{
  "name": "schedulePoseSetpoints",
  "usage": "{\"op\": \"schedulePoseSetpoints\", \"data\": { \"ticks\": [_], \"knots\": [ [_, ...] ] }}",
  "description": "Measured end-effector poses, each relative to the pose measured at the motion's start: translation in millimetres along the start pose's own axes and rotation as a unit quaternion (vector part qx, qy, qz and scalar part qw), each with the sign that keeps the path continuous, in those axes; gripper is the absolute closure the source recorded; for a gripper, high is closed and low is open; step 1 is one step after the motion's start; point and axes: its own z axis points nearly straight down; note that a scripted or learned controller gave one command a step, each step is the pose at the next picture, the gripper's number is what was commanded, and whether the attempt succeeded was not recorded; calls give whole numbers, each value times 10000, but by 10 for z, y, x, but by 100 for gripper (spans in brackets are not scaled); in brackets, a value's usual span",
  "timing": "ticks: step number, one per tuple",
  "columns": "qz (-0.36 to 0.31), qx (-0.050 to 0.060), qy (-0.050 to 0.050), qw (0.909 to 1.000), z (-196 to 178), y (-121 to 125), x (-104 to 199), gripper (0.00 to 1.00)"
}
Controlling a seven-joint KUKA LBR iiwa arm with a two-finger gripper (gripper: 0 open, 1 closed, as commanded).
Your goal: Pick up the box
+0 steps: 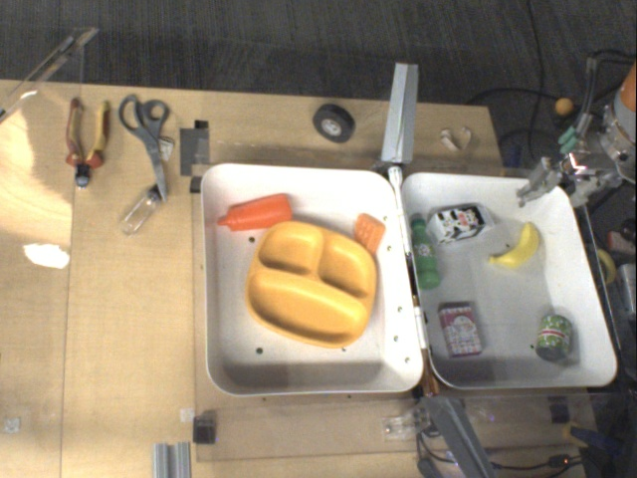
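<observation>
On the tan bench, 2 white bins sit side by side. The box [460, 328] lies flat in the right bin [587, 297], near its front-left. Our gripper [545, 181] hovers far-right, fingers apart; we should descend squarely, clear of the green bottle [425, 254].

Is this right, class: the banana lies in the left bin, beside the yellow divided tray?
Not quite. The camera view shows the banana in the right bin, near its upper right side. The yellow divided tray does sit in the left bin, so the two are in separate bins.
</observation>
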Motion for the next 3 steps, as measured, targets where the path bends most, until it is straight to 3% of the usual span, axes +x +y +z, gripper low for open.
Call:
{"op": "schedulePoseSetpoints", "data": {
  "ticks": [1, 2, 3],
  "knots": [
    [-368, 3, 0, 9993, 1639, -151, 597, 0],
    [-992, 64, -85, 9950, 1718, 278, 696, 0],
    [-1381, 373, 0, 9897, 1814, 450, 606, 0]
  ]
}}
